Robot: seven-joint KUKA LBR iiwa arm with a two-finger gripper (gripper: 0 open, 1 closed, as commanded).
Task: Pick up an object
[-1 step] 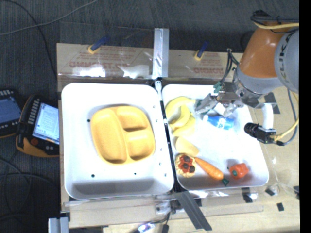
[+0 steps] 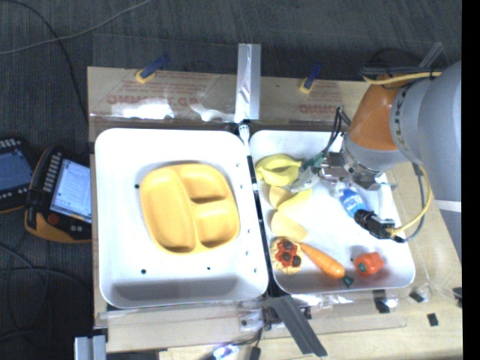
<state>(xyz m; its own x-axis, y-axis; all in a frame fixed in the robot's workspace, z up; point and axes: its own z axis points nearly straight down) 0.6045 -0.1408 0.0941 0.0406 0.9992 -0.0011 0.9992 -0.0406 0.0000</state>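
Reaching into right bin (image 2: 405,272) | end effector (image 2: 324,169) grip state cannot be told | yellow banana (image 2: 277,169) lies just left of end effector, long axis crosswise.

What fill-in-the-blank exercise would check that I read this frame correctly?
1. The yellow divided tray lies in the ____ bin.
2. The carrot lies in the ____ bin.
3. The arm's band above the wrist is ____.
4. The gripper hangs over the ____ bin, near a yellow cup.

Missing words: left; right; orange; right
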